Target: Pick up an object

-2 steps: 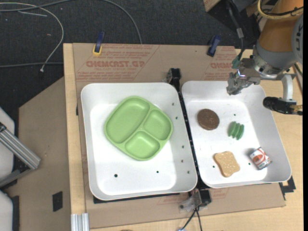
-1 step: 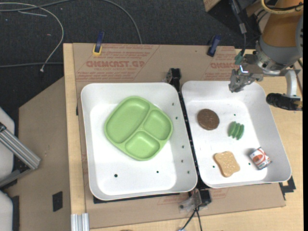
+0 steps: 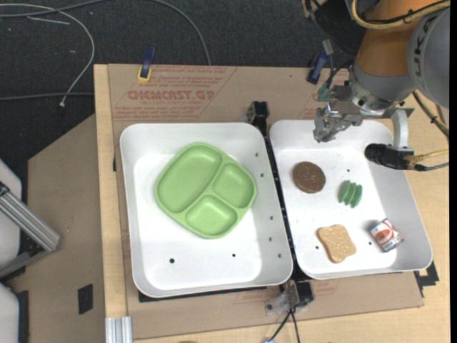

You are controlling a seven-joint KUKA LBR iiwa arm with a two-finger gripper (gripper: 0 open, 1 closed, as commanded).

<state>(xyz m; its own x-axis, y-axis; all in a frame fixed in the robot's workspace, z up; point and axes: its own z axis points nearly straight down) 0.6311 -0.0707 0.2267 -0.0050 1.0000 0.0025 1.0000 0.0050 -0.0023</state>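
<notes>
Beneath the tool (image 3: 327, 133), grip state unclear: brown disc (image 3: 308, 177), green piece (image 3: 350, 193), toast (image 3: 336, 242), can (image 3: 385, 235).

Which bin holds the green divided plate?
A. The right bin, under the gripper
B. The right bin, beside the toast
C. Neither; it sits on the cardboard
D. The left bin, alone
D: the green divided plate lies alone in the left bin.

The grey arm (image 3: 421, 41) comes in from the far right, its orange band (image 3: 396, 20) bulging above the wrist. The wrist bends down and leftward, so the tool (image 3: 327, 131) hangs low at the far right of the scene, carrying nothing.
</notes>
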